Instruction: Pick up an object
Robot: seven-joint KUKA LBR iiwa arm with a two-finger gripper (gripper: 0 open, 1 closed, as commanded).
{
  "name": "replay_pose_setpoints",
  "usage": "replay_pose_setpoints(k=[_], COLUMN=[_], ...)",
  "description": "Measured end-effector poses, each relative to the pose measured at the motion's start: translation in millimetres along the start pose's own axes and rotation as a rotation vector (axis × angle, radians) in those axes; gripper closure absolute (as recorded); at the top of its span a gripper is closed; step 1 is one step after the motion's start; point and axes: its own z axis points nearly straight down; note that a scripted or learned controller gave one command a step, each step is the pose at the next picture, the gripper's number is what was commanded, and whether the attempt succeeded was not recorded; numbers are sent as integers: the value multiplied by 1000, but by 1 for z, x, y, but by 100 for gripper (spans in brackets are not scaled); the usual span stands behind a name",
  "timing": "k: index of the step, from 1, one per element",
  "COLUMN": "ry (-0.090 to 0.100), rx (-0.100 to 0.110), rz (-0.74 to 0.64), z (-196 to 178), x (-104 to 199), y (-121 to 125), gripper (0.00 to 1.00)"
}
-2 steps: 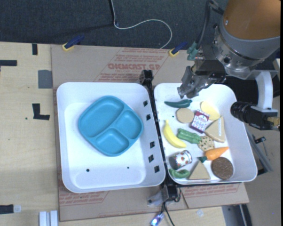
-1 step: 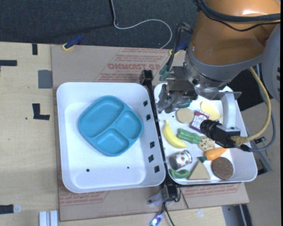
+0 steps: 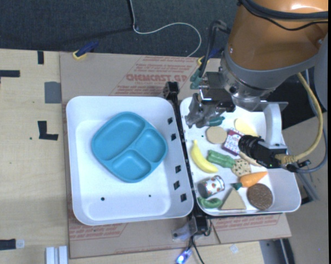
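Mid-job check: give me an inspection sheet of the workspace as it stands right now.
Surface: two white bins side by side, left bin, right bin, on cardboard.
Job's things: banana, carrot, brown round cookie and other toy food crowd the right bin.
Clutter: blue divided plate in the left bin.
Grippers: gripper low over the right bin's far end; nothing seen held.
Cables: white cable behind the bins.
Surroundings: dark floor beyond the bench.

Blue tray [image 3: 130, 146] in left bin [image 3: 80, 164].
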Motion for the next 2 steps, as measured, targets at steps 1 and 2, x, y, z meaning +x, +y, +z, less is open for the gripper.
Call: replay_pose_setpoints(k=[1, 2], ry=[1, 1], rx=[0, 1], rz=[0, 1], z=[5, 21], x=[21, 36], y=[0, 0], gripper=[100, 100])
